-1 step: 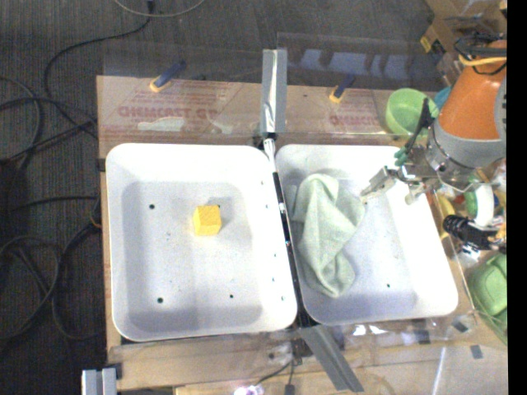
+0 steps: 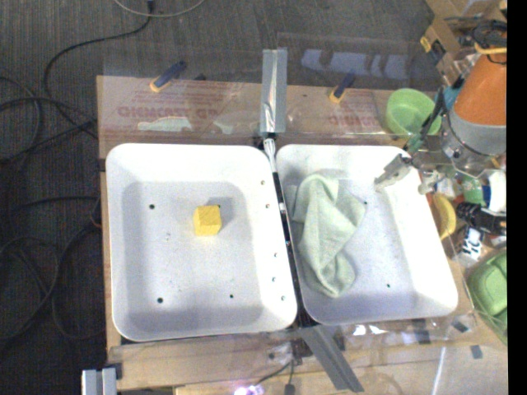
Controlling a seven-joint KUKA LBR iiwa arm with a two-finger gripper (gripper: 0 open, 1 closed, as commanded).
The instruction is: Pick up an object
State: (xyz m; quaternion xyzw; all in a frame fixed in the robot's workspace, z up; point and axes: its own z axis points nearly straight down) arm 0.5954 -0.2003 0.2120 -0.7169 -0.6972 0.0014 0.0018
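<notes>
A small yellow cube (image 2: 207,220) lies near the middle of the left bin (image 2: 132,245). A pale green cloth (image 2: 328,227) lies crumpled in the left half of the right bin (image 2: 412,278). My gripper (image 2: 409,177) hangs over the upper right corner of the right bin, to the right of the cloth and apart from it. It is open, with one finger (image 2: 392,172) slanting toward the cloth and nothing between the two. The orange band (image 2: 484,90) of the arm sits above it at the right edge.
A green bowl (image 2: 409,110) stands behind the right bin. Two clamps (image 2: 167,76) (image 2: 342,86) hold the board at the back. A metal bar (image 2: 274,97) rises between the bins. Yellow and green items (image 2: 492,285) crowd the right side.
</notes>
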